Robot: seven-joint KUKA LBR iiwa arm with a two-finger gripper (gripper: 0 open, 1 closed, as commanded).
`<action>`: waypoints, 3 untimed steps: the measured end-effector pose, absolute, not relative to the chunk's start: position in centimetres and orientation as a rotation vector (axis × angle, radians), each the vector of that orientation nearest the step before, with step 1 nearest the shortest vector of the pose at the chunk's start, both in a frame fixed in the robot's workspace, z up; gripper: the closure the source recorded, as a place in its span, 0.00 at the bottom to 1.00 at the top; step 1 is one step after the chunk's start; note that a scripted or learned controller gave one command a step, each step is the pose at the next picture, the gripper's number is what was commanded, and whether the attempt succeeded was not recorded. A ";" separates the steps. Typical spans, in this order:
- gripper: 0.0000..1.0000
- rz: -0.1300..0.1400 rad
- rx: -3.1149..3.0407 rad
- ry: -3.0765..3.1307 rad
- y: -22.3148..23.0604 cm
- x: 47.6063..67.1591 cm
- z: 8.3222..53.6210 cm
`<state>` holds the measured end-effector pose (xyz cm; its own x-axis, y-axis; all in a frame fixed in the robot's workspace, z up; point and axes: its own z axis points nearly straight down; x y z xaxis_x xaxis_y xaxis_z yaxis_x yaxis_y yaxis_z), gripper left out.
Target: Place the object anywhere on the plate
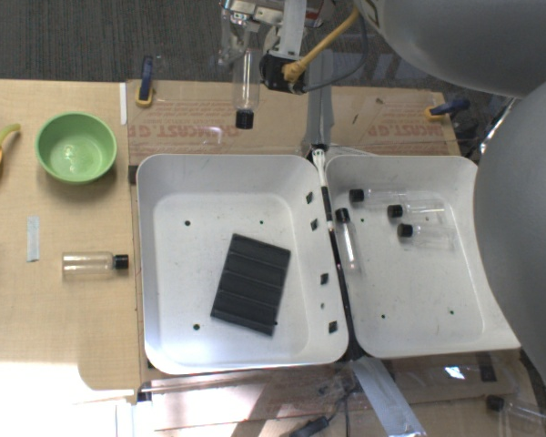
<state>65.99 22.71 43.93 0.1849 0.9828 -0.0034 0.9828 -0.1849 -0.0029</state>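
Clearly, the tool (241,12) pinches an upright clear vial (244,89) hanging beneath it.

The robot's arm (478,25) was a bulky, smooth grey casing with dark lettering near its upper edge; a yellow cable (323,39) ran to the metallic, black-and-silver end effector (255,16) at its wrist.
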 end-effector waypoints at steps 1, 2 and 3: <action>1.00 0.008 -2.344 -2.091 22.8 66.0 43.9; 1.00 0.006 -2.460 -1.954 22.8 66.0 44.0; 1.00 0.008 -2.412 -2.013 22.8 66.0 44.0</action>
